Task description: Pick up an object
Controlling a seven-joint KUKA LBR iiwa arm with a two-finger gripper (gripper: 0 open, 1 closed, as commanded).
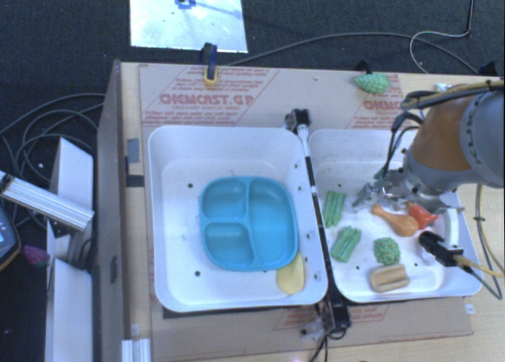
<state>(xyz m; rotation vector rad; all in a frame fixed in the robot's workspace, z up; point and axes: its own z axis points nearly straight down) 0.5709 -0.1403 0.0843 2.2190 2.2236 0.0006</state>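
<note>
Table bins sit side by side; beside the drumstick [394, 221] in the right bin [347, 147] the gripper [372, 193] hovers, jaws unreadable, nothing lifted yet

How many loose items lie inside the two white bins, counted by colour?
Green: 3, two long pieces and one broccoli-like piece
Blue: 1, divided plate
Yellow: 1, piece beside the plate
Tan or brown: 2, bread-like piece and drumstick-like piece
Orange-red: 1
Total: 8
</note>
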